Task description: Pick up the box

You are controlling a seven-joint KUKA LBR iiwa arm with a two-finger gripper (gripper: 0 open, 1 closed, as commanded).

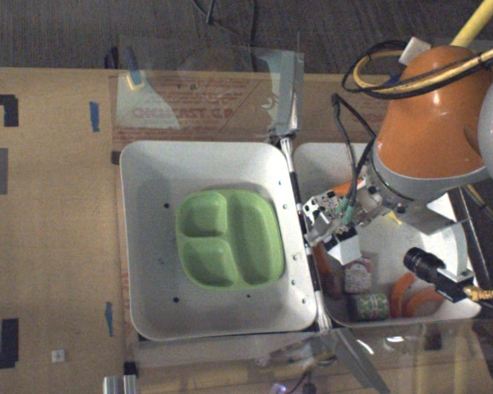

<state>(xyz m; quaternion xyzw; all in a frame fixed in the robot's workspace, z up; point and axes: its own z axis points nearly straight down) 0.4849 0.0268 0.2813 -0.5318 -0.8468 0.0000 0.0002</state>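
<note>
Camera view puts the gripper (333, 220) low at the left wall of the right-hand shallow white bin (329, 158), and whether it is open or closed, I cannot tell. Nothing is visibly held. Just below it sits the small pale box with red print (358, 275), beside a green-patterned can (370, 305) and an orange object (411, 295). The pick looks not yet done. Left bin (148, 179) carries a green divided tray (228, 238).

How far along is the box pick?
Done: the arm has reached into the right bin, and the gripper sits low at that bin's left edge. In hand: nothing visibly held. The small box lies on the bin floor below the gripper, beside a green can and an orange item. Left: grasp and lift the box. The green tray sits in the left bin.
</note>
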